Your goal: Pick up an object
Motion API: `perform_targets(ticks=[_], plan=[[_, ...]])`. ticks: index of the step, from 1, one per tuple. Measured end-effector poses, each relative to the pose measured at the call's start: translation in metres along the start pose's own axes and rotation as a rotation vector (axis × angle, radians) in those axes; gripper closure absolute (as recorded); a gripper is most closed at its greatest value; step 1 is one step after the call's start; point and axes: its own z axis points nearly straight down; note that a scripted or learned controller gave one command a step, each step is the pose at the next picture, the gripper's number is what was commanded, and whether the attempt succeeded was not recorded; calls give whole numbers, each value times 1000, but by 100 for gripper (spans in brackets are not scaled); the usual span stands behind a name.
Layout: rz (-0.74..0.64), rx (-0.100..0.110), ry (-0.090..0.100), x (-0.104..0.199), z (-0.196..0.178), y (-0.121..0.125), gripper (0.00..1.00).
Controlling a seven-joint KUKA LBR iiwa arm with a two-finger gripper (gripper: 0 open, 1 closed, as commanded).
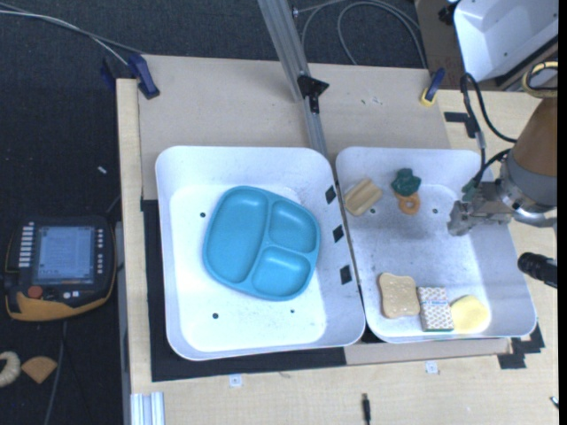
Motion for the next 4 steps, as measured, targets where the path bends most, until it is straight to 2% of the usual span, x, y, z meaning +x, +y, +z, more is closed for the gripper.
perform_targets(ticks=[2, 3, 4], plan=[[-1, 0, 0, 8, -106, -1, 100], [-6, 9, 5, 64, -90, 13, 100], [-5, 10, 5, 116, -75, 26, 100]])
